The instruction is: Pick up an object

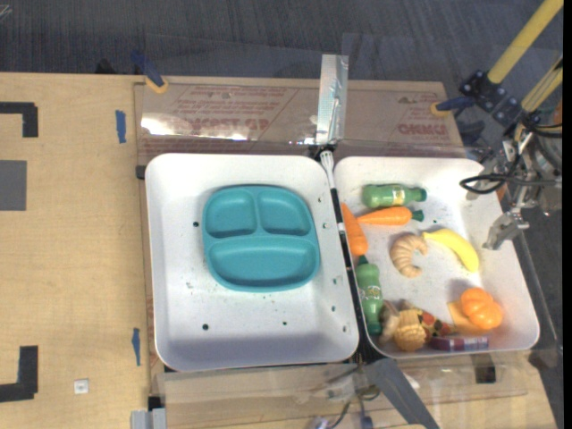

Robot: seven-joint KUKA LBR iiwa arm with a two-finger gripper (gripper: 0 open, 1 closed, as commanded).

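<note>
Banana (pixel 454 248), croissant (pixel 408 254), carrot (pixel 386 216) in right bin (pixel 517 280); teal tray (pixel 260 237) in left bin (pixel 170 239).

Even, fairly bright overhead light, soft short shadows, glare on the clear plastic sheet (pixel 268 114) toward twelve o'clock, slight overall softness.

The gripper (pixel 506 229) hovers at the right bin's (pixel 527 284) far right rim (fingers too small to read). Just to its left lies a banana (pixel 454 248), further left a croissant (pixel 408 253); below sits an orange pumpkin (pixel 479 308).
</note>
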